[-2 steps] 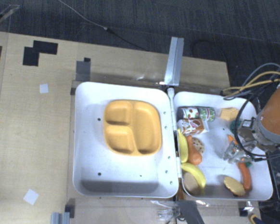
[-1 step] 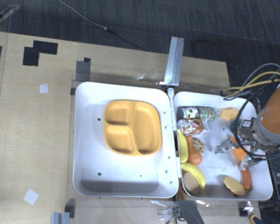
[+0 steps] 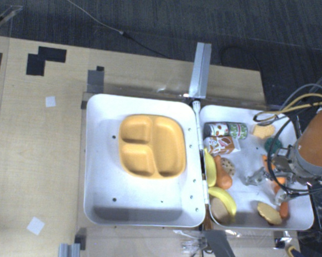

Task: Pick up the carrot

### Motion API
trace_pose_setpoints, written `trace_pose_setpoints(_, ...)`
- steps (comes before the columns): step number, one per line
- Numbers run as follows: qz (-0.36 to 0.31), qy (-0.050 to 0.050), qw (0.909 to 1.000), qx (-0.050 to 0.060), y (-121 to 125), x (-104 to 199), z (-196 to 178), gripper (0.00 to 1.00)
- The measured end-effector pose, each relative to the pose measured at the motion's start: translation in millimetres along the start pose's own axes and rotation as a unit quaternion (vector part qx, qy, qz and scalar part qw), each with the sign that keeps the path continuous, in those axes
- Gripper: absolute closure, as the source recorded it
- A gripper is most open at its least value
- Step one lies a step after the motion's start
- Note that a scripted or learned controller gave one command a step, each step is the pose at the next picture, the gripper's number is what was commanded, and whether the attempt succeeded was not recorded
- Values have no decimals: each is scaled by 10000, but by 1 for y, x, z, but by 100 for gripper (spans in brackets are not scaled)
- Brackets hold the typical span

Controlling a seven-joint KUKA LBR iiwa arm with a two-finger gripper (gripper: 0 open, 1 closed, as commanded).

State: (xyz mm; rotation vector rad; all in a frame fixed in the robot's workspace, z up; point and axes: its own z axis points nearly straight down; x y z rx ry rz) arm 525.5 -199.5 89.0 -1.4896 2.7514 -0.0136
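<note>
The carrot (image 3: 279,182) lies in the right bin (image 3: 303,222) near its right side. It shows as orange patches around and under the tool. My gripper (image 3: 273,170) sits low over that same spot, reaching in from the right under the orange wrist band (image 3: 319,139). The tool body and cables hide most of the carrot, so I cannot make out whether anything is gripped. A small orange-red piece (image 3: 284,208) lies just in front of the gripper.
The right bin also holds a can (image 3: 226,128), a printed packet (image 3: 221,145), a banana (image 3: 216,185), a cookie (image 3: 228,166), a yellow wedge (image 3: 263,130) and a bread piece (image 3: 268,213). A yellow divided plate (image 3: 151,145) lies in the left bin (image 3: 100,165).
</note>
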Motion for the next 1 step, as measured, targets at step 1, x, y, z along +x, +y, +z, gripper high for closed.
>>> trace_pose_setpoints(1, -18, -21, 10000, 45, -3, -4, -14, 100)
